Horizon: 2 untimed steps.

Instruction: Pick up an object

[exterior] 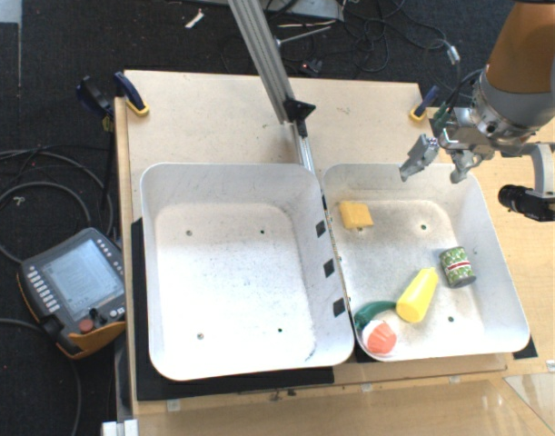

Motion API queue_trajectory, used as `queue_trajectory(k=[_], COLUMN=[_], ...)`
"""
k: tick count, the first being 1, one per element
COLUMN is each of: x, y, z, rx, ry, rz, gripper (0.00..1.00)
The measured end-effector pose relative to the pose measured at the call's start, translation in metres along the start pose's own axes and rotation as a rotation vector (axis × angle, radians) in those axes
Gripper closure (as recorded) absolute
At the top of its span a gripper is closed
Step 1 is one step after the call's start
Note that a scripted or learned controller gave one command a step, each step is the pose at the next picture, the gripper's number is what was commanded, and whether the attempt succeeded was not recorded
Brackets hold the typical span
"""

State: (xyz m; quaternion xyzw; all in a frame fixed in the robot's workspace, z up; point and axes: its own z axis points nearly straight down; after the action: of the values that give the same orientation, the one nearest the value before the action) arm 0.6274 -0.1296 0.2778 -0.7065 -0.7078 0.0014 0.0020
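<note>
The arm (522, 53) is sporting that fat orange band up top, glowing a bit under the light, with a grey collar sitting right beneath it. Black cables are looping off the wrist on the left side. The gripper (438, 163) is looking all bare metal, two silvery-grey fingers (419, 160) sticking out from a cluttered little bracket block.

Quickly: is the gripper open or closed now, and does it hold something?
Gripper: open, holding nothing, above the far edge of the right bin.
</note>
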Motion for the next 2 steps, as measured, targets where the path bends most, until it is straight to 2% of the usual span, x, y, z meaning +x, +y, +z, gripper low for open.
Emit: queue_trajectory(k=[1, 2], x=[0.000, 0.005], y=[0.001, -0.002], z=[-0.003, 0.041], rx=[-0.005, 0.000], ry=[-0.001, -0.001], rz=[0.000, 0.001], gripper=[0.00, 0.00])
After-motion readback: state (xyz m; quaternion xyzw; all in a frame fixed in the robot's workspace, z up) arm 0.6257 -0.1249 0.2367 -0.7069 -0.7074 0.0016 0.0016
